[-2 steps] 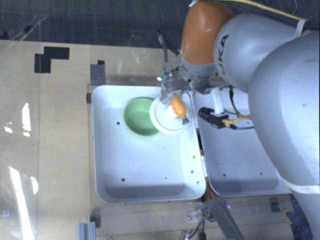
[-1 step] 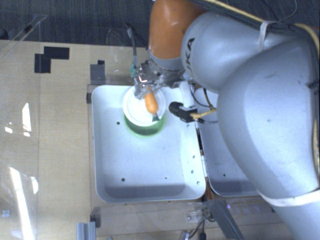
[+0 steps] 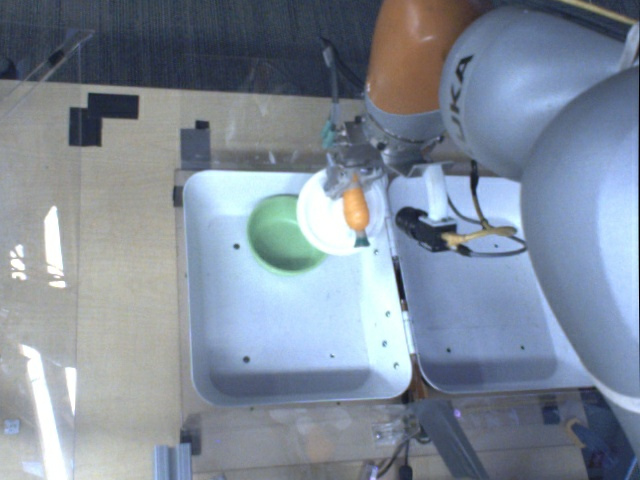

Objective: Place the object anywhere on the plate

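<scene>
From my remote seat I saw the grey arm (image 3: 520,88) reaching in from the right, its orange band (image 3: 410,38) high at the top of the view. The gripper (image 3: 350,173) hung over the far right corner of the left bin (image 3: 260,338). Just below it was a small orange carrot (image 3: 355,208), its green end pointing toward the near side. The carrot sat over the right part of a white plate (image 3: 325,218), close to the rim nearest the bin's right wall. Its upper end came right up against the gripper. I could not tell whether the gripper was open or closed, or whether it had hold of the carrot or the carrot simply lay on the plate. The white plate overlapped the right edge of a green dish (image 3: 280,236), which sat in the far half of the same bin, a little left of the plate. The near half of that bin showed bare white floor. The right bin (image 3: 480,338) lay just beside it, partly covered by the arm. On the pale bench (image 3: 100,268), black patches (image 3: 100,116) marked the far left.
</scene>
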Controlling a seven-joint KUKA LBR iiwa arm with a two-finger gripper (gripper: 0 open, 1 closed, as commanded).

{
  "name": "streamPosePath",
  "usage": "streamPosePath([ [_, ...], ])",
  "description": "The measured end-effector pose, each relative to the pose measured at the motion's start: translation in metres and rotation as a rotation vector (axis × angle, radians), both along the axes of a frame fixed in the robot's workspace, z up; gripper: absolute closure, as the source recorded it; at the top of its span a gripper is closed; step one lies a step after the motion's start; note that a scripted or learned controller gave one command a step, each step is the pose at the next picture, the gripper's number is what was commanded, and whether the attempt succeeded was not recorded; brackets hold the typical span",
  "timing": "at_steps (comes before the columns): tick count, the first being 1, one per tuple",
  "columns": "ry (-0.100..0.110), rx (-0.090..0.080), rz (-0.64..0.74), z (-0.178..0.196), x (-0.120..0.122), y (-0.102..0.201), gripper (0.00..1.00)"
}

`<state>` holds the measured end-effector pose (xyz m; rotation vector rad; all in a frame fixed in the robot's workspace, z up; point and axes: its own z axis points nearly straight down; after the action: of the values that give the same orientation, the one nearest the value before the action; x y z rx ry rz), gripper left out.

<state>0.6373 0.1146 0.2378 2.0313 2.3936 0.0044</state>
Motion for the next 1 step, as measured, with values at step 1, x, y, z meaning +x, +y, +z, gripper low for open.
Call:
streamPosePath([
  [1, 0.001, 0.000, 0.131, -0.0091, 0.0188, 0.0691, 1.00],
])
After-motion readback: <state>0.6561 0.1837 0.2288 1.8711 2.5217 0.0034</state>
